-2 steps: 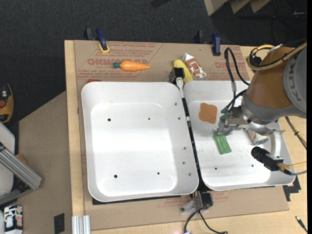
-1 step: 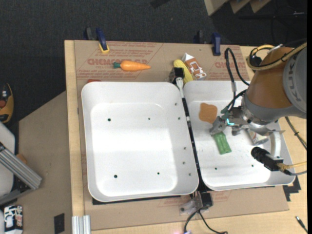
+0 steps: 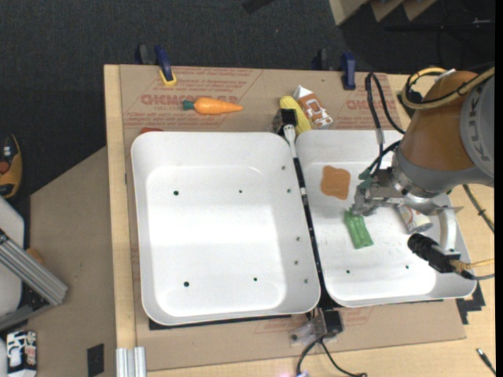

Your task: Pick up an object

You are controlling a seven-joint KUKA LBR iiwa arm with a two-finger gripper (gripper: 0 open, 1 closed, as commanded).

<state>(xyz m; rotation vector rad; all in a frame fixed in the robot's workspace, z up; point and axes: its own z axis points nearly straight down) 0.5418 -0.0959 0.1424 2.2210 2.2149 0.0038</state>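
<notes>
Meanwhile, the gripper (image 3: 368,200) hangs low in the right bin (image 3: 393,287), just above a green block (image 3: 358,231); whether it grips anything cannot be told; an orange piece (image 3: 335,182) lies nearby.

One camera looks down on the bench (image 3: 118,210) from above at a slant, far enough back to take in both bins whole, the left bin (image 3: 157,155) and the right bin (image 3: 393,289), with dark floor along the top. The arm (image 3: 440,132) enters from the right edge of the view.
</notes>
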